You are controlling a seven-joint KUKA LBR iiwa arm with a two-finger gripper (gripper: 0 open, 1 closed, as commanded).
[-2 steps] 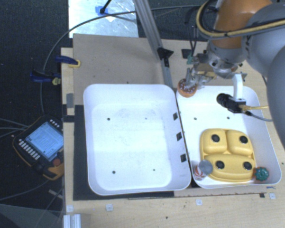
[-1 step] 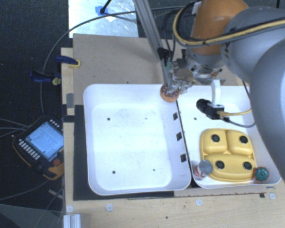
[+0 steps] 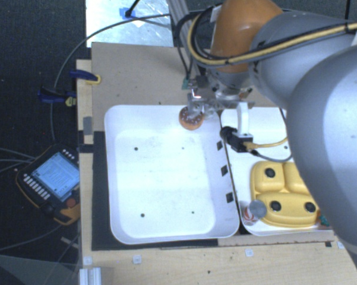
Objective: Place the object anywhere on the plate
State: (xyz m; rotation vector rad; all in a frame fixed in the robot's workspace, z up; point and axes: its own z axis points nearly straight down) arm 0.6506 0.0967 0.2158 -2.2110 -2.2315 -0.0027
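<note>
A small round brown object (image 3: 191,119) hangs at the far edge of the left white bin (image 3: 160,177), near its back right corner. My gripper (image 3: 194,109) comes down from above and is shut on it, the object showing just below the fingertips. The yellow plate (image 3: 283,190), with moulded sections and dark dots, lies in the right bin (image 3: 267,120), to the right of and nearer than the gripper. The arm's big grey body hides the plate's right side.
A small grey and red item (image 3: 254,209) lies in the right bin by the plate's near left corner. A black-tabbed divider (image 3: 224,170) runs between the bins. A handheld pendant (image 3: 52,180) and blue clamps (image 3: 77,76) lie left of the bench.
</note>
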